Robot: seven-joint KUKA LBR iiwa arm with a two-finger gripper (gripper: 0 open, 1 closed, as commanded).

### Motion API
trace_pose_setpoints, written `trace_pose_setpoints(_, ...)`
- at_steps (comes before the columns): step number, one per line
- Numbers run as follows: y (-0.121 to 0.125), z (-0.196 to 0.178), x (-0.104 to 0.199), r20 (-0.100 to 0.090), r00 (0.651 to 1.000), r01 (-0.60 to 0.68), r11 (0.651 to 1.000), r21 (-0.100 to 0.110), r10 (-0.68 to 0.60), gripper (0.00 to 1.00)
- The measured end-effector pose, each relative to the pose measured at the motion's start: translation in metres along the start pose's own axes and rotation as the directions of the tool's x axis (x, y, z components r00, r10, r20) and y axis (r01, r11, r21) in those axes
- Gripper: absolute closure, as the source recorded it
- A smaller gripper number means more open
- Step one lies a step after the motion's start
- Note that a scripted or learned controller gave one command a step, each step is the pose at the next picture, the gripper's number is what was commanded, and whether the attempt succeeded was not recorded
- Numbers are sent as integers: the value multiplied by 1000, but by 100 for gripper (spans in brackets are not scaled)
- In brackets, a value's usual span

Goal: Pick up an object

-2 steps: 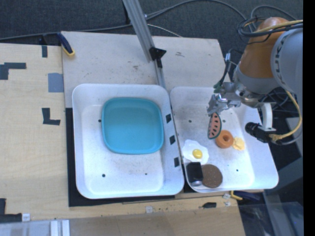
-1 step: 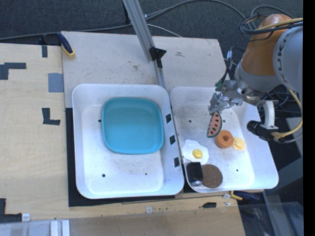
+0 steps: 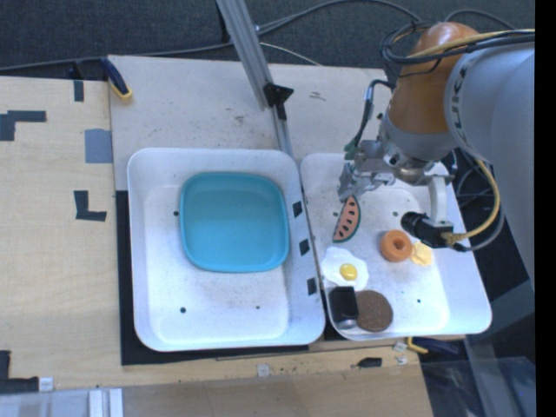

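Observation:
My gripper (image 3: 354, 183) hangs low in the right bin (image 3: 460, 315), near its far left part. Its tip is just above the upper end of a watermelon slice (image 3: 347, 219), which lies flat on the bin floor. Nothing shows in the gripper's hold. An orange donut (image 3: 396, 246) and a small yellow piece (image 3: 421, 254) lie to the right of the slice. In front of it lie a fried egg (image 3: 347, 272), a black block (image 3: 343, 303) and a brown round cookie (image 3: 374, 311).
The left bin (image 3: 156, 320) bears a teal square plate (image 3: 234, 221). A grey metal bar (image 3: 252, 50) slants down to the wall between the bins. Black and yellow cables (image 3: 469, 224) loop at the arm's right side.

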State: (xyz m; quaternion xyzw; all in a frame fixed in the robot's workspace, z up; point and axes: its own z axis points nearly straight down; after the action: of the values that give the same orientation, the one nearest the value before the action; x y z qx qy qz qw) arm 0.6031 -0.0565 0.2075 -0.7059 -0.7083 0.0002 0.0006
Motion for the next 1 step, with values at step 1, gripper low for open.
trace_pose_setpoints(1, 14, 1, 42, 0, 1000, 0, 1000, -1, 0, 100)
